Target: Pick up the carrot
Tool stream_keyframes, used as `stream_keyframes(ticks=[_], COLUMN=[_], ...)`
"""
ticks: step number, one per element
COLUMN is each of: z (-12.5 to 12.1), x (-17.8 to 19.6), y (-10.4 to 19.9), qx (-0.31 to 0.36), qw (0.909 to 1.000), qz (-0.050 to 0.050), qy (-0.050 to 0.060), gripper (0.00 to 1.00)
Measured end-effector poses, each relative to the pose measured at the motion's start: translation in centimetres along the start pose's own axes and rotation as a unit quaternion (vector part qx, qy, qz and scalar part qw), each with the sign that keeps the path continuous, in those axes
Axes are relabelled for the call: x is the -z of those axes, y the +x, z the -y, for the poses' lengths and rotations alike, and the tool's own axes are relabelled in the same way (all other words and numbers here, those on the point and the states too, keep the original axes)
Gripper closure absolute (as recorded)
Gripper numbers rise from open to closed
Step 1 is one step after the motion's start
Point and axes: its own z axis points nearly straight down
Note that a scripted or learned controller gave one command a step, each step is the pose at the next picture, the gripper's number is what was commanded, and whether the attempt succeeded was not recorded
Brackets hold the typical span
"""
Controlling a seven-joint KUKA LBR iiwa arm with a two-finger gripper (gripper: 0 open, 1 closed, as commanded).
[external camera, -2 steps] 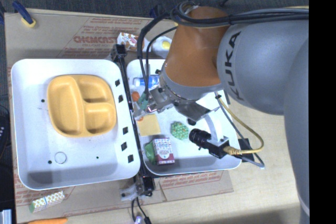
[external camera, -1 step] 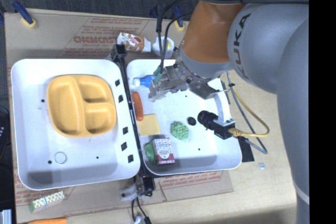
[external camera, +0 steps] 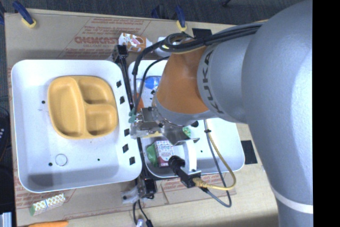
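Carrot: place cannot be told; nothing clearly carrot-shaped to be made out, with most of the right bin (external camera: 229,152) covered by the arm (external camera: 260,87).

Gripper (external camera: 159,140): low over the near left part of the right bin, close to the wall shared with the left bin (external camera: 16,114). Metal wrist hardware seen from above; degree of opening cannot be told, nor whether anything is held.

Green-and-red packet (external camera: 158,152): in the right bin, directly under the gripper, partly hidden by it.

Blue item (external camera: 152,82): in the far part of the right bin, partly hidden behind the orange band (external camera: 180,87) of the arm.

Small green scrap (external camera: 187,130): in the right bin, just right of the wrist hardware; too small to identify.

Yellow cable (external camera: 219,185): looped from the wrist across the near rim of the right bin onto the bench.

Black cables (external camera: 139,58): arched from the top of the orange band down along the bin divide.

Yellow divided tray (external camera: 82,106): in the left bin, toward its far side; three compartments, lying flat.

Small orange-and-white box (external camera: 132,40): on the bench just beyond the bins' far rims.

Patterned packet (external camera: 48,203): on the bench, before the near left corner of the left bin.

Blue clamps (external camera: 24,13): on the bench's far edge, one at the left corner, another near the middle.

Bench (external camera: 101,33): brown board, red printed lettering.
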Motion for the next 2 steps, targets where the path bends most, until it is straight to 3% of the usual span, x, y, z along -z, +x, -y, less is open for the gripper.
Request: stream_keyframes(ticks=[1, 2], z=[-0.01, 0.0], x=[7.54, 7.53], y=[-1.74, -1.71], qx=[-0.036, -0.035], qw=[0.9994, 0.9994], qz=[0.0, 0.0], qy=[-0.002, -0.002], gripper=[1.0, 0.0])
